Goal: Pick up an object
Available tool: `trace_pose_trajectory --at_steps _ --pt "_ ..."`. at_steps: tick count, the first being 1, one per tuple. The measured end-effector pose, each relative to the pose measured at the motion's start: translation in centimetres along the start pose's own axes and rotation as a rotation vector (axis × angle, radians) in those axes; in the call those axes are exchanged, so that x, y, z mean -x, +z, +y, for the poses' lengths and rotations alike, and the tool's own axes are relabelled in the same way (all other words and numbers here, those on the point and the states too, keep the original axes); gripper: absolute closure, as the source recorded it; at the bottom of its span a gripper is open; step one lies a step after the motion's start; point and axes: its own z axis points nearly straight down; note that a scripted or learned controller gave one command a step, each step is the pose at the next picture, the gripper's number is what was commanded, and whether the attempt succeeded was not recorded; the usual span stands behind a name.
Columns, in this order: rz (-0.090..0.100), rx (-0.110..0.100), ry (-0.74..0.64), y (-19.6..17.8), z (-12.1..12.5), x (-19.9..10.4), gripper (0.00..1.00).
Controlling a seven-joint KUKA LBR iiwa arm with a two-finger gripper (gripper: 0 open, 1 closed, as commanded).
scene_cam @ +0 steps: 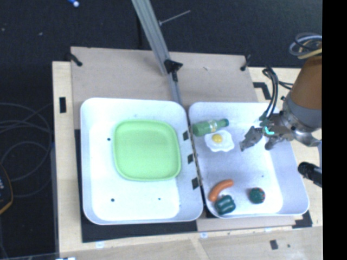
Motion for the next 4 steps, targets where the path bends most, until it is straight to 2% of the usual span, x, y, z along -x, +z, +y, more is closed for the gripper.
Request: trace_pose_trajectory --at_steps 1,4 --pt "0.0 0.0 0.0 0.0 0.0 0.0 0.0" --pt "0.0 -0.004 0.0 14.8 -1.6 1.0 0.0"
